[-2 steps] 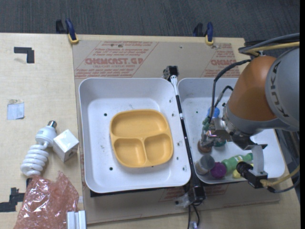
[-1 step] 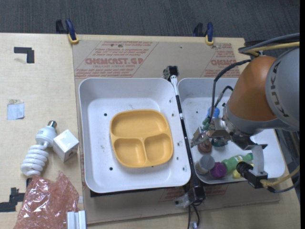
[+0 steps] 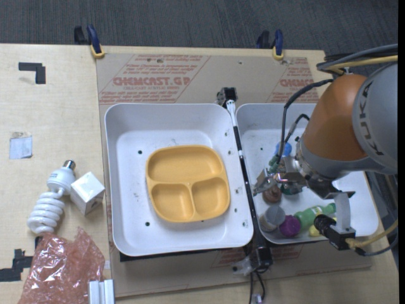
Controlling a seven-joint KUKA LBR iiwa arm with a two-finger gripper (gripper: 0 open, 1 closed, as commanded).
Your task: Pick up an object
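We judge the reach still under way: our gripper (image 3: pixel 273 181) hovers low in the right bin (image 3: pixel 253 122), its spread we cannot tell, just at twelve o'clock of a brown piece (image 3: pixel 273 196); next comes descent and closing.

Plain mustard-yellow on the three-compartment plastic tray (image 3: pixel 188 183). Glossy white on both shallow plastic bins (image 3: pixel 126 170). Purple on the small round toy (image 3: pixel 290 226), lime green on the plastic bottle (image 3: pixel 314 215). Red lettering across the brown cardboard sheet (image 3: pixel 152 75).
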